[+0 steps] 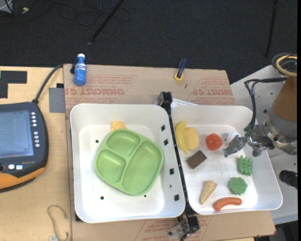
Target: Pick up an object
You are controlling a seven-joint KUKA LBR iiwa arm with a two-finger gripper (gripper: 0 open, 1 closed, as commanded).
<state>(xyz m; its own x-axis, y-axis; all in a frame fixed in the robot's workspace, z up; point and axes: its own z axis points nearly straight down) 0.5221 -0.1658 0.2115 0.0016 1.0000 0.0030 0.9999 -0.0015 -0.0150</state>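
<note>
The right bin (pixel 263 197) holds a yellow banana (pixel 185 137), a red tomato (pixel 213 142), a brown block (pixel 196 159), a cream cone (pixel 207 191), a red sausage (pixel 227 203) and two green knobbly pieces (pixel 245 165) (pixel 238 185). My gripper (pixel 237 145) hangs over the right part of this bin, just right of the tomato and above the upper green piece. Its fingers stand apart and nothing lies between them.
The left bin (pixel 85 195) holds a green divided plate (pixel 128 160) with a small orange piece (pixel 118 126) behind it. A blue bottle (pixel 80 70) and a yellow-blue clamp (pixel 180 70) stand on the cardboard behind the bins. A teach pendant (pixel 15 142) lies far left.
</note>
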